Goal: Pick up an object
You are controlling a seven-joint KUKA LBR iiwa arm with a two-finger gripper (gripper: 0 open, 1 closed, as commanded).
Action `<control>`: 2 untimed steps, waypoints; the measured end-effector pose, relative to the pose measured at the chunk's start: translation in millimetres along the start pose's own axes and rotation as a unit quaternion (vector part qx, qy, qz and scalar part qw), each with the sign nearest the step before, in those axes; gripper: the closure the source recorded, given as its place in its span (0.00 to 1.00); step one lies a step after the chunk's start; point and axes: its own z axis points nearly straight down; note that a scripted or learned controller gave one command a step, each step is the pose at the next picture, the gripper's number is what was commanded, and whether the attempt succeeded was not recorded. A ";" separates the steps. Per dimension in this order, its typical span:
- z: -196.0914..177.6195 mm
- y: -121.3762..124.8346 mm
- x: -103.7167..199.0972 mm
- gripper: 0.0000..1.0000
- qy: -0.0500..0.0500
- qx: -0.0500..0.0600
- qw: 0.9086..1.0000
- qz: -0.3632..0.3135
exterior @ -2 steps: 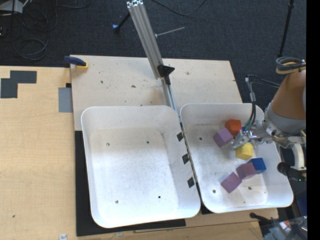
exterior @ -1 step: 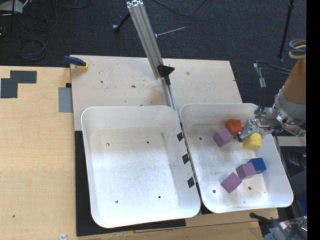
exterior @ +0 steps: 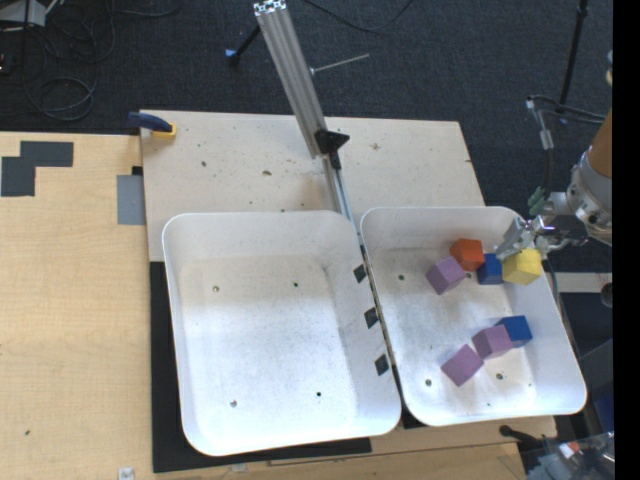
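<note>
My end effector (exterior: 527,240) hangs over the far right corner of the right bin (exterior: 560,393), reaching in from the right side of the camera view. Just under it sits a yellow block (exterior: 524,266), close against my metal fingers (exterior: 514,236); whether they are clenched on it or merely standing beside it, I cannot tell from this slant.

The yellow block touches a small blue block (exterior: 490,271), which in turn lies just beside an orange block (exterior: 466,253). A purple block (exterior: 446,275) rests a little to the left of that cluster, tilted on the bin floor. Nearer the front of the same bin lies a second group: another blue block (exterior: 517,330) pressed against a purple one (exterior: 491,341), and a third purple block (exterior: 462,364) just in front of those.

The left bin (exterior: 190,258) sits alongside, its edge meeting the right bin's edge where three small black clips (exterior: 371,317) line the seam. Both bins rest on the counter (exterior: 230,163), where a slanted aluminium post (exterior: 295,68) rises behind them and a blue-and-yellow clamp (exterior: 152,124) grips the far left corner.
</note>
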 end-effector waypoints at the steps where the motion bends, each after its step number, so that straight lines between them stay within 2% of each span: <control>1: 12.8 21.2 54.6 1.00 0.002 0.003 1.000 -0.001; 2: 27.5 33.8 104.0 1.00 0.002 0.004 1.000 -0.001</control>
